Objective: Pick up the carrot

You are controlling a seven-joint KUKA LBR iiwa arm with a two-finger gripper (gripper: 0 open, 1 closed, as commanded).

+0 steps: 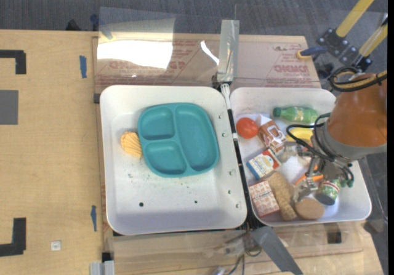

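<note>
**Arm reaching into the right bin, by the carrot**

A wide bench [43, 163] is holding two white bins side by side. The left bin [178, 206] is holding a big blue plate [178, 138] with three parts. The right bin [357, 203] is holding a pile of toy food.

The grey arm [360, 117] with its orange band is coming in from the right and hanging over the right bin. It is hiding part of the bin under it. Its gripper [309, 186] is pointing down into the near right part of that bin. The jaws are too dark and mixed up with wires, so I cannot tell if they are wide or narrow, or if they are holding anything.

A green bottle [295, 113] is lying on its side at the far end of the right bin. A long cracker [283, 195] is lying near the front, next to a red box [263, 199]. A blue box [261, 164] is sitting in the middle, and a brown box [273, 135] is sitting just behind it. A round bun [309, 209] is lying at the front edge, just under the gripper. A red tomato [247, 127] is sitting by the bin's left wall. A yellow shell [130, 143] is lying in the left bin, touching the plate's left side.

The carrot [313, 177] is showing as a thin orange strip in the right bin, right at the gripper and partly hidden by it.
</note>
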